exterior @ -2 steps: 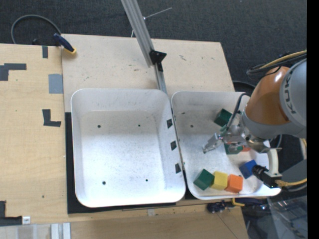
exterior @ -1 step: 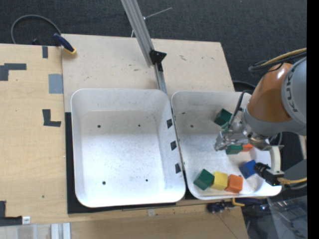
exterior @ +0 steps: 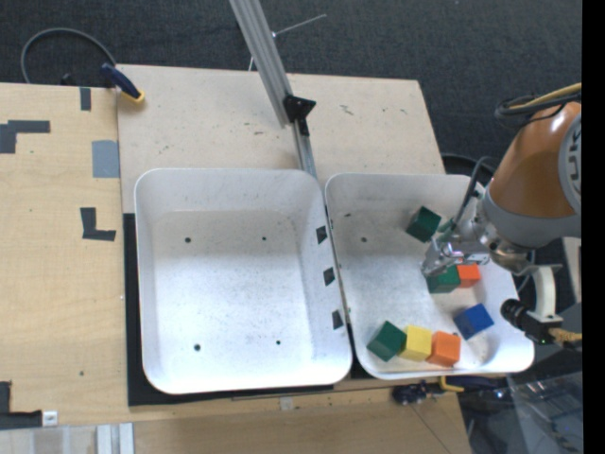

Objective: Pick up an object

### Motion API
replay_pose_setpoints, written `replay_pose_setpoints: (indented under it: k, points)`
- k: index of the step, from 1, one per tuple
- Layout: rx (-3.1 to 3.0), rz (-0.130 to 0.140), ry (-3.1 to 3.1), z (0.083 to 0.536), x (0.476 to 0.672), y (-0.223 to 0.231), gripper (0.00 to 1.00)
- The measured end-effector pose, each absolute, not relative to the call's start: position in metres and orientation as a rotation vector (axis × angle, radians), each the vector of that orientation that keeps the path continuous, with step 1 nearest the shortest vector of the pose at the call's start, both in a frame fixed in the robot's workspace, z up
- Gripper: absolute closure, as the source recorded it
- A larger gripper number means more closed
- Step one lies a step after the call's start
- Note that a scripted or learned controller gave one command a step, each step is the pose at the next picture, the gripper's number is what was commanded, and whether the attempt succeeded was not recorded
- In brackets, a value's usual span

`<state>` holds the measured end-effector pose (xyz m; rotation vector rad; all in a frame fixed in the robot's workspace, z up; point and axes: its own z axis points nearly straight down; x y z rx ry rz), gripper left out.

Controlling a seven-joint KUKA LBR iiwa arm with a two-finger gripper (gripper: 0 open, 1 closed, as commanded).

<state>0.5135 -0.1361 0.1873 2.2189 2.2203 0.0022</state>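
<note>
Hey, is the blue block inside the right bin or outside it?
Inside: the blue block lies on the right bin's floor near its right wall.

No readable text, labels, brands or numbers were seen anywhere. The desk (exterior: 57, 187) carried only plain dark and grey tape marks, no lettering. The blocks and both white bins bore no print.

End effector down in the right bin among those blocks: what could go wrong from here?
The end effector sits right over a dark green cube with a small orange block touching it, so closing may catch both or squeeze one out sideways. Its grip cannot be judged from this view, so a lift may come up empty. Another dark green cube lies close behind and could get knocked.
</note>
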Motion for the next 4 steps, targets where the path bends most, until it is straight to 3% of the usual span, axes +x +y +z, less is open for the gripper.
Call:
replay_pose_setpoints:
  k: [2,3,4]
  points:
    - [2.219,0.002,2.222,0.252,0.517,-0.14,1.0]
    - [2.215,0.0,2.231,0.25,0.533,-0.082,1.0]
    - [2.214,0.0,2.231,0.243,0.563,-0.026,1.0]
